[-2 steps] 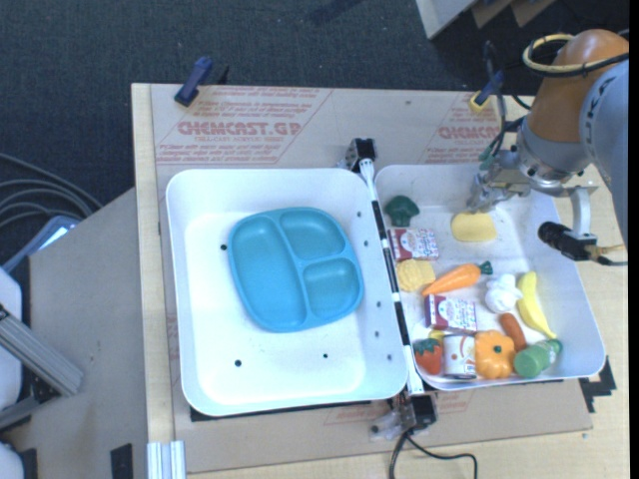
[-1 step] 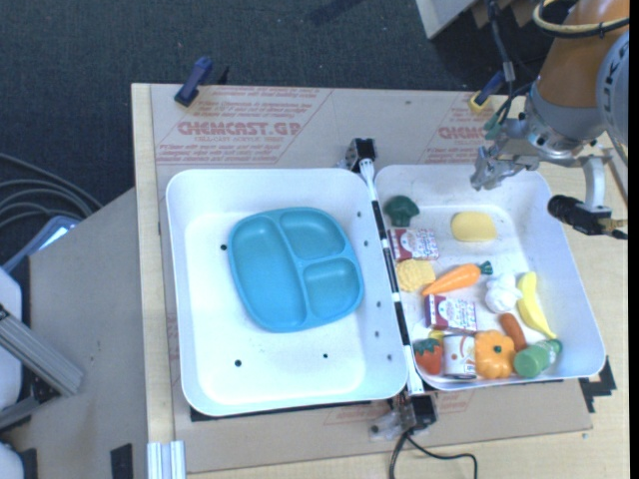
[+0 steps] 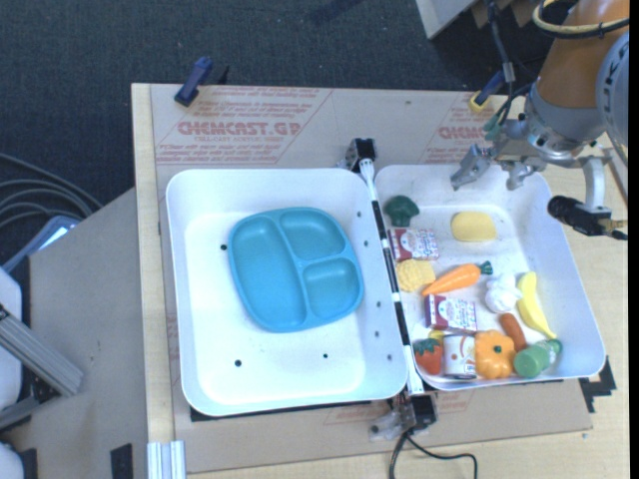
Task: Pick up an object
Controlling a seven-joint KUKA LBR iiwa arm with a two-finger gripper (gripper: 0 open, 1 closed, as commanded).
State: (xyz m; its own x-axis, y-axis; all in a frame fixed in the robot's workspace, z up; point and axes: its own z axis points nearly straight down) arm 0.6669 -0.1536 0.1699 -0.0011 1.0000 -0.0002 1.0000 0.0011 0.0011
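Observation:
My gripper point(image 3: 492, 176) hangs over the far edge of the right bin point(image 3: 579, 297), open, with nothing between its two fingers. Just below it lie a yellow lemon-like piece point(image 3: 473, 227) and a green broccoli point(image 3: 401, 209). Further down the bin are a carrot point(image 3: 454, 278), a corn cob point(image 3: 415, 272), a white garlic bulb point(image 3: 501, 292), a banana point(image 3: 534, 305), an orange pumpkin point(image 3: 493, 354) and a green pepper point(image 3: 534, 357).
The left bin point(image 3: 200, 347) holds a blue divided plate point(image 3: 297, 265). Small printed packets point(image 3: 414, 242) point(image 3: 451, 313), a red sausage point(image 3: 512, 329) and a red fruit point(image 3: 428, 355) crowd the right bin's near half. A blue clamp point(image 3: 192, 81) sits on the board's far left.

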